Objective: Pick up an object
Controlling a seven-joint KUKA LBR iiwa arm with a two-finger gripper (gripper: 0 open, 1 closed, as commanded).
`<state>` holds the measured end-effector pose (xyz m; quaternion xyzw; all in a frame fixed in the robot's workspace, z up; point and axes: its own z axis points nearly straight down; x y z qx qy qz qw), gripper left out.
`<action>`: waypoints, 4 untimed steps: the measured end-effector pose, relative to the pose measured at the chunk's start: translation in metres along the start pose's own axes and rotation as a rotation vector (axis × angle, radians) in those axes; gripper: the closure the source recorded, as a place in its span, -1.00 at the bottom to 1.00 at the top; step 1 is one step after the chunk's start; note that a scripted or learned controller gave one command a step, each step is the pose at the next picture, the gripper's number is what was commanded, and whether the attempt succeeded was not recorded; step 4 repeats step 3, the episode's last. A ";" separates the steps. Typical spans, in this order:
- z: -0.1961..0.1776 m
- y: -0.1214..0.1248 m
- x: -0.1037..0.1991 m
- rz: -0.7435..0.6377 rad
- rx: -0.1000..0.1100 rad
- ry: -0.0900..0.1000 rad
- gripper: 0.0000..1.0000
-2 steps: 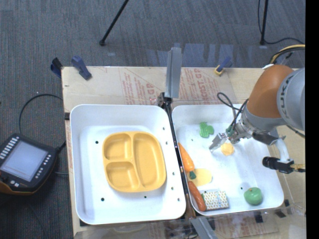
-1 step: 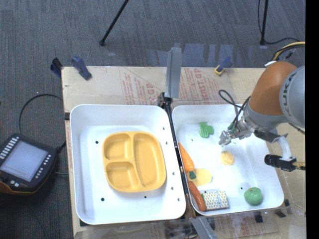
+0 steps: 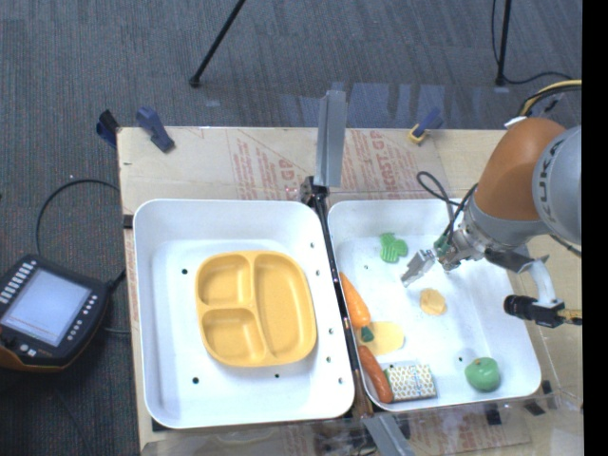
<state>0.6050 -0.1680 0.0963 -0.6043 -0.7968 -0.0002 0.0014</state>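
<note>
We're hovering the gripper (image 3: 419,269) over the upper middle of the right bin (image 3: 518,255), arm reaching in from the right. Fingers look slightly spread, nothing between them; the view is small, so we're not reading the gap finely.

Nearest candidates: a small green leafy piece (image 3: 393,247) just up-left of the fingertips, and a pale orange round piece (image 3: 433,301) just below-right. We're judging the orange one as the likelier target.
- It's looking like light plastic toy food: stiff, smooth, a bit slippery.
- It's low and rounded, so we're expecting it to squirt out of an off-centre pinch. We're wanting to close across its middle, fingers down close to the bin floor.

Other items in the right bin:
- carrot (image 3: 355,301) lying along the left wall
- yellow flat piece (image 3: 386,335) beside it
- second orange-red piece (image 3: 374,374) and a patterned block (image 3: 411,381) at the lower left, close together
- green ball (image 3: 483,373) at the lower right, near the wall

Room: the orange piece is sitting apart from everything, with open white floor around it, so fingers are getting clearance on all sides. Carrot and lower-left items are crowding the wall and each other, so those are worse picks. The left bin (image 3: 157,255) is holding a yellow divided plate (image 3: 256,308), well clear of us.
</note>
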 end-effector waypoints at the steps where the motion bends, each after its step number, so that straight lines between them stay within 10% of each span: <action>1: 0.006 -0.049 -0.009 0.051 0.002 0.000 -1.00; 2: -0.004 -0.048 -0.010 0.055 0.000 0.001 1.00; 4: -0.022 -0.093 -0.021 0.075 0.000 -0.002 1.00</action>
